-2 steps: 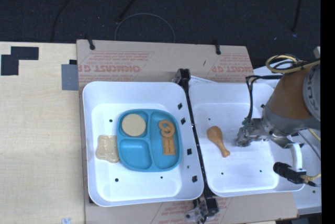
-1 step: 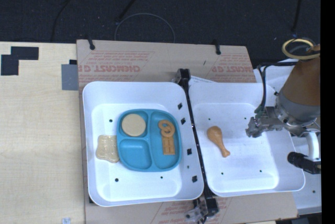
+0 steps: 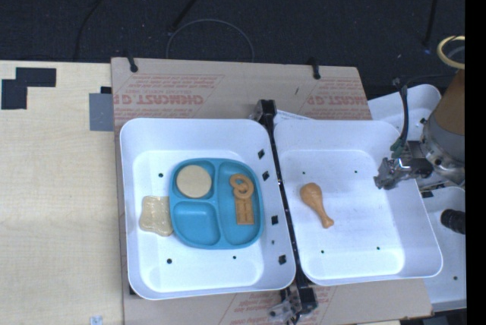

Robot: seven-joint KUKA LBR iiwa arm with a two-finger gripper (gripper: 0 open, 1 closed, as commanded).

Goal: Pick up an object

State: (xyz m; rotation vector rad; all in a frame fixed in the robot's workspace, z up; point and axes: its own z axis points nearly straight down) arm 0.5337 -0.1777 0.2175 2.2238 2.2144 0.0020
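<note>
Though near tool [image 3: 385, 178] (apart): drumstick [image 3: 316, 203]

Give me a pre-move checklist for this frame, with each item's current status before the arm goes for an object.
1. Target in reach: drumstick lies alone on the right bin floor: ok.
2. Gripper at that bin's right rim, apart from the drumstick: ok.
3. Finger opening: cannot tell.
4. Nothing held: cannot tell.
5. Left bin items sit on or beside the blue tray, out of the path: ok.

Tan drumstick [image 3: 316, 203], seemingly flat, right bin [image 3: 410, 259]
</note>
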